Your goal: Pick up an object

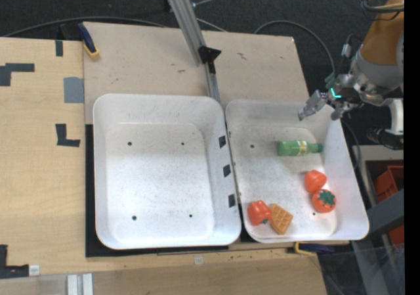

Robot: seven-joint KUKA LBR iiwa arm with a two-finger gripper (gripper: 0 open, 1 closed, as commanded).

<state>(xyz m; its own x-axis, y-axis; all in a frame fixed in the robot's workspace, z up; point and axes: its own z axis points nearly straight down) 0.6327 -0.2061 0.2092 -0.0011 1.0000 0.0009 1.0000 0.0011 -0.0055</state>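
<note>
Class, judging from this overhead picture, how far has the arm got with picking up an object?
Nothing is picked up yet. The gripper hovers at the right bin's far edge, with nothing between its fingers. The green bottle, tomato and waffle lie in that bin. Descending and grasping remain.

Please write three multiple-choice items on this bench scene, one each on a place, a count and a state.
1. Where does the green bottle lie?
A. left bin
B. right bin
C. bare bench

2. How many items lie in the right bin?
A. two
B. five
C. eight

3. How does the bottle rest?
A. on its side
B. upright
C. between the jaws

Key: 1 B, it lies in the right bin's upper part. 2 B, the bottle, two tomatoes, a red pepper and a waffle. 3 A, it lies flat, apart from the gripper.
</note>
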